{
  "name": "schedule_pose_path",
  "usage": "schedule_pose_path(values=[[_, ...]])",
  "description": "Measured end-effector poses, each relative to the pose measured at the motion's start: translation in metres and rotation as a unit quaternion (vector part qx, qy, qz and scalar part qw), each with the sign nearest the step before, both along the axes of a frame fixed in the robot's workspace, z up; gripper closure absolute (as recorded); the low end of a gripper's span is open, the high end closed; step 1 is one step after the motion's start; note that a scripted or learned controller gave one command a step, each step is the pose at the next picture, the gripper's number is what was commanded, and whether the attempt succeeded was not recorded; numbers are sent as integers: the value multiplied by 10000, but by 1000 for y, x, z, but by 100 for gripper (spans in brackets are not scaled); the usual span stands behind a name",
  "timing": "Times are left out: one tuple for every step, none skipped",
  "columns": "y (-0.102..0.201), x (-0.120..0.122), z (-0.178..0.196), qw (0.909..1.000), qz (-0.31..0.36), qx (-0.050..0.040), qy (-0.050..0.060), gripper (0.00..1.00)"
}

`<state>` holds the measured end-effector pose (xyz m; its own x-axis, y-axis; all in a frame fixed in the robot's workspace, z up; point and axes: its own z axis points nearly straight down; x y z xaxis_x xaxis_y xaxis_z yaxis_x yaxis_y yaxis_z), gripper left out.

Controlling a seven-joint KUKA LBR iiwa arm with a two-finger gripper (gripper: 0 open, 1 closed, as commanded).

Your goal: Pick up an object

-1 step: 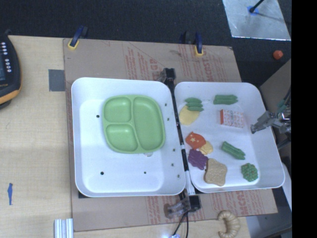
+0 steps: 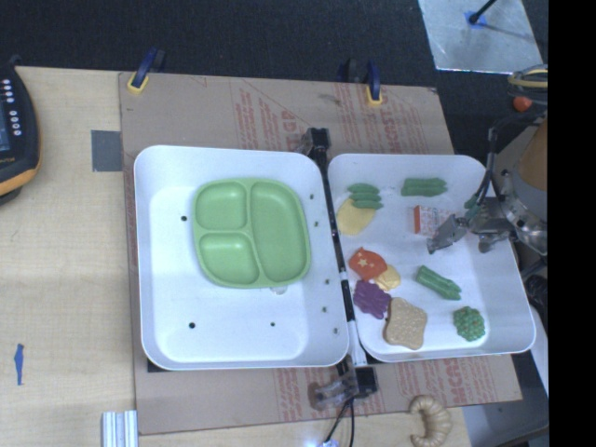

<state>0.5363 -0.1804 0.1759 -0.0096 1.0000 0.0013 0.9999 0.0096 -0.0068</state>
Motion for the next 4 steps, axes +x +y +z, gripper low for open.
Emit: schedule_pose_path(values=[[35,63,-81,10000,6,-26,-43,0],[10,124,-44,10000,-12,-21,-68,0],[28,82,-61,10000,-33,-2,9,0],[27,120,-58,10000,-20,-11,-43,0]])
